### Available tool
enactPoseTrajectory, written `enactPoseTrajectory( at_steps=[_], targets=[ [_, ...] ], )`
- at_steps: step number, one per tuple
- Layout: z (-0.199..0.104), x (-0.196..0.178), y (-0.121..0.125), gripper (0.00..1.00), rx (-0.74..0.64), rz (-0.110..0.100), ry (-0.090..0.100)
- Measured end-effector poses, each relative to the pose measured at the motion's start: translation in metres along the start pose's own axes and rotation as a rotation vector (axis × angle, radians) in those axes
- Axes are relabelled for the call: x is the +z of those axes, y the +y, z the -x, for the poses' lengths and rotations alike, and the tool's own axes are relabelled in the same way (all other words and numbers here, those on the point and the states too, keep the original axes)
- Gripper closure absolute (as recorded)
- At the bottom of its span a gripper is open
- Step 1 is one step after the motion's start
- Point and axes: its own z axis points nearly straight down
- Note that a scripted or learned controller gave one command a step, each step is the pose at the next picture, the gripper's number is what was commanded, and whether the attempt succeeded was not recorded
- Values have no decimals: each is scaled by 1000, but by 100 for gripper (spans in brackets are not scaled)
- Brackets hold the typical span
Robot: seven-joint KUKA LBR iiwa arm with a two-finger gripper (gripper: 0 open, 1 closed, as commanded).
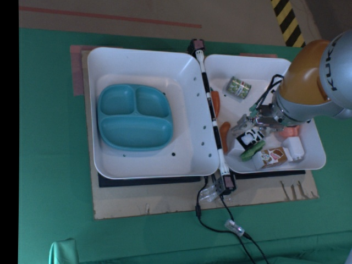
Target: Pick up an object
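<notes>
My gripper (248,130) hangs low over the middle of the right bin (311,157), at the end of the grey and orange arm (313,84) coming in from the right. Directly under and in front of it lies a black-and-white object (248,139), with a green piece (251,152) beside it. I cannot tell whether the gripper touches either one. A small green patterned can (239,87) lies farther back in the bin. Two orange pieces (216,103) (225,136) rest against the bin's left wall. A white and brown carton (273,157) and a white and orange item (293,146) sit near the front right corner.
The left bin (104,65) holds a teal divided plate (135,117). A black-and-white divider bar (212,114) runs between the bins. Cables (231,224) trail off the front onto the green bench cover.
</notes>
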Motion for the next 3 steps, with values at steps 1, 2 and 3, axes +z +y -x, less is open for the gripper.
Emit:
enactPoseTrajectory(
  at_steps=[1, 2, 3],
  targets=[
    [32, 3, 74, 0, -1, -6, 2],
    [68, -9, 142, 0, -2, -33, 5],
    [66, -3, 167, 0, -5, -115, 5]
  ],
)
